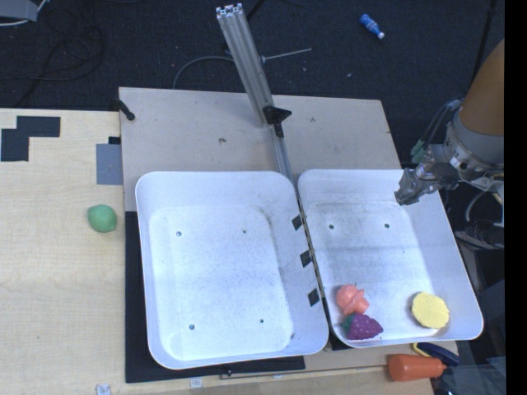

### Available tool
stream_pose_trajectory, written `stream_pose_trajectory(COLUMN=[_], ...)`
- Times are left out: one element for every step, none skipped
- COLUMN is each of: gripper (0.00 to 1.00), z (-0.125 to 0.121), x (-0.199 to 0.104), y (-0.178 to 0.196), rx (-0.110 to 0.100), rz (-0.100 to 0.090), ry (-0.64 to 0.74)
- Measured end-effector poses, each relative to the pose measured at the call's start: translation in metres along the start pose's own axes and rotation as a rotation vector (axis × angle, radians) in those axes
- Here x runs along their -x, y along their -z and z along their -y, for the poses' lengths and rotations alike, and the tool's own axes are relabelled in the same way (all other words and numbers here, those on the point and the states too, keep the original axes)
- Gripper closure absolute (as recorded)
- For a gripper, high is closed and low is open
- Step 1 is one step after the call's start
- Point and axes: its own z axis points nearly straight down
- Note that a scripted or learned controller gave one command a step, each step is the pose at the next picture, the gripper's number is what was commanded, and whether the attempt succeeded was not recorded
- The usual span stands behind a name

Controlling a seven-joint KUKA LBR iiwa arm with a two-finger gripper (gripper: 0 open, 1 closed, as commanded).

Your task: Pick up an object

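In the right bin, three small objects lie near the front wall: a pink-orange piece, a purple grape bunch just in front of it, and a yellow round piece at the front right corner. My gripper hangs over the bin's back right edge, well behind all three objects. Nothing shows between its tips.
The left bin adjoins the right one, joined by black clips. A green ball lies on the wooden bench left of the bins. An orange object lies outside the right bin's front rim. A metal rail slants in behind the bins.
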Motion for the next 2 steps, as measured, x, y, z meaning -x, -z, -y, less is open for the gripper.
stream_pose_trajectory(gripper=[1.0,1.0], z=[-0.011,-0.008], x=[-0.054,-0.113], y=[-0.007,-0.022], rx=[-0.003,-0.004], rz=[-0.001,-0.002], ry=[0.004,0.004])
